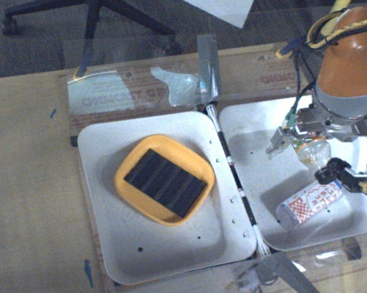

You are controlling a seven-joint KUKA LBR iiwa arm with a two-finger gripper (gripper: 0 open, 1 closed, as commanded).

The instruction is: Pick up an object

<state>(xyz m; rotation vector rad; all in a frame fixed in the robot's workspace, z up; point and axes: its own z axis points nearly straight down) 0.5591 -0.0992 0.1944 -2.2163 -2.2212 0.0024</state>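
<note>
nearest you, the left bin (pixel 111 255) holds an orange tray (pixel 164 179) with a dark ribbed insert. rightward, your red-patterned white can (pixel 311 203) lies on its side in the right bin (pixel 250 132); likely light, stiff and rolly, so pinch mid-body. your hand (pixel 298 135) hovers above; cannot tell its grip.

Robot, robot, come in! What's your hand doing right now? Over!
Hand low over right bin, grip unclear. Red-and-white can lying on its side, nearby. Yellow tray in left bin. Nothing blocking.
</note>
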